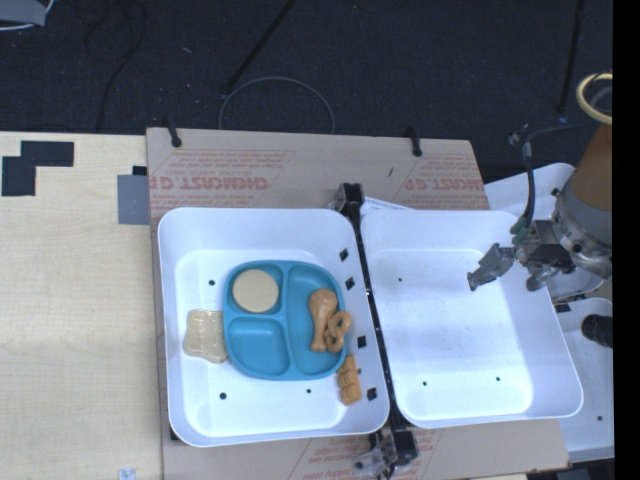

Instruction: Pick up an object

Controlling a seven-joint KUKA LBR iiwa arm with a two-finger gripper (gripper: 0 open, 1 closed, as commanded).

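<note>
At the far left the pale wooden table [70, 298] carries dark rectangular marks near its upper edge; a sheet of printed cardboard [300, 173] lies under the 2 white bins. The left bin [190, 238] holds a blue divided tray [268, 353] with 3 compartments; a pale flat piece [205, 335] lies on the bin floor just beside the tray's left edge, touching or nearly touching it; a round tan disc [254, 291] sits in the tray's upper-left compartment; a brown pretzel-like object [328, 320] lies in the tray's right compartment; a small orange-brown piece [348, 379] rests on the bin floor just off the tray's lower-right corner, close to the bin's right wall. A black divider clamp [352, 200] sits where the 2 bins meet. The right bin [450, 368] shows its bare white floor with a few small dark dots. Above that bin's upper-right part hangs the gripper [512, 266], reaching in from the right; its jaws stand spread apart with nothing between them, the left finger over the bin floor and the right finger near the bin's right wall; it is well apart from every object in the left bin. The arm's [600, 168] orange band shows at the right edge.
</note>
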